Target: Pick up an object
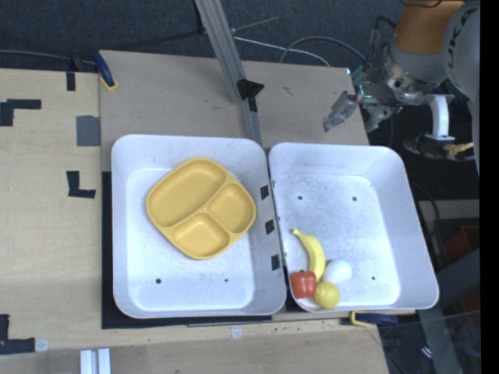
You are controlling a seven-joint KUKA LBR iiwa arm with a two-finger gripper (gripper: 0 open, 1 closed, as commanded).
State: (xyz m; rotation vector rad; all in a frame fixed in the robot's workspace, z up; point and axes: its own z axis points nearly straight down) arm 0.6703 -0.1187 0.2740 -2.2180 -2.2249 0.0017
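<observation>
In the near left corner of the right bin lie a yellow banana, a small red piece, a white egg-shaped piece and a small yellow ball, all bunched together. My gripper hangs above the bench just beyond the right bin's far edge, well away from those objects. Its fingers stand apart, open, with nothing between them. The orange-banded wrist is at the top right.
A yellow three-compartment plate lies in the left bin. A slanted grey metal pole rises from the divide between the bins toward the top. Cables trail over the bench behind the bins.
</observation>
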